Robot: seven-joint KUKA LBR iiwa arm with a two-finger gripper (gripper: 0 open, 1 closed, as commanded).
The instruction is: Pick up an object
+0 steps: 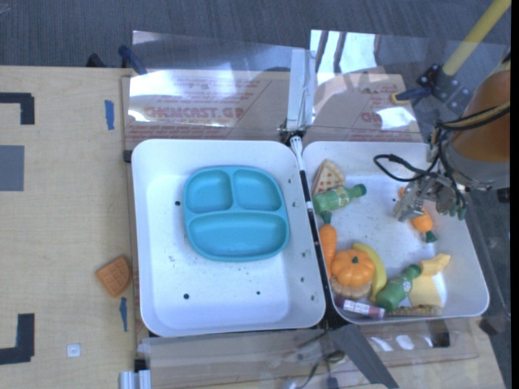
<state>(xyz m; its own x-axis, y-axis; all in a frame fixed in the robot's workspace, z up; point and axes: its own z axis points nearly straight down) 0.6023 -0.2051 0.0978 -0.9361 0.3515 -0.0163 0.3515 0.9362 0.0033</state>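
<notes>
Nearest us, along the front wall of the right white bin (pixel 478 286), lie a small pink-capped tube (pixel 355 307), a green plastic bottle (pixel 399 288) and a pale yellow block (pixel 430 280). Beside them we note an orange toy pumpkin (pixel 353 269) and a yellow banana (pixel 375 264). The two-finger gripper (pixel 415 207) hangs over a small orange ball (pixel 422 223) (whether its fingers grip, we cannot tell). The left white bin (pixel 154 241) holds a blue divided plate (pixel 235 212).
</notes>
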